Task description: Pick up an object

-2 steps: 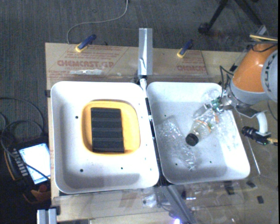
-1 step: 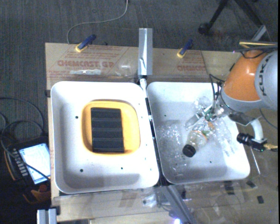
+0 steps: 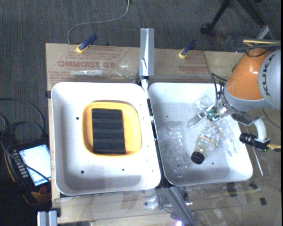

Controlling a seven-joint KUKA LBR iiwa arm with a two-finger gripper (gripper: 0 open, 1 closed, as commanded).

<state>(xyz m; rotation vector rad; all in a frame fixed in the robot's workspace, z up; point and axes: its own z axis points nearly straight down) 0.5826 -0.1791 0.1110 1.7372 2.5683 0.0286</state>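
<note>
A clear plastic bottle (image 3: 208,141) with a black cap lies tilted in the right bin (image 3: 179,175), cap toward the front. My gripper (image 3: 208,115) hangs over the same bin, just beyond the bottle's far end and close to it. Its metal parts blend with clear plastic around them. A yellow tray-like object (image 3: 134,126) with a black ribbed insert (image 3: 108,131) lies flat in the middle of the left bin (image 3: 70,173).
Crumpled clear plastic (image 3: 172,138) lies left of the bottle, and more of it (image 3: 203,101) near the gripper. The orange-banded arm (image 3: 245,86) covers the right bin's far right corner. A metal post (image 3: 146,53) stands behind the divide between the bins.
</note>
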